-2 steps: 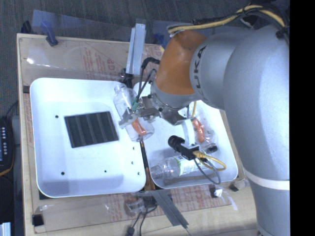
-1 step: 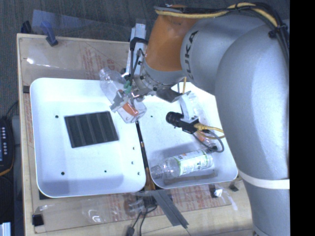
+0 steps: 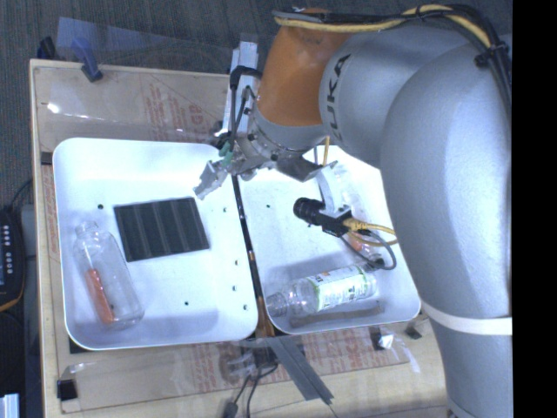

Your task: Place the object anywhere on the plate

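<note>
A dark ridged rectangular plate [image 3: 163, 227] lies flat in the left bin [image 3: 65, 168]. Left of the plate, a clear plastic bottle [image 3: 106, 273] with something orange inside lies on its side along the bin's left wall. A second clear bottle with a green and white label [image 3: 329, 291] lies on its side at the front of the right bin [image 3: 278, 216]. My gripper [image 3: 211, 179] hangs over the back right corner of the left bin, just above and to the right of the plate, close to the divider. I see nothing held at its tip.
The two bins meet along a dark seam [image 3: 246, 242]. The grey arm and its orange band [image 3: 300, 77] cover the back and right side of the right bin. A wooden bench edge [image 3: 39, 146] frames the bins on the left.
</note>
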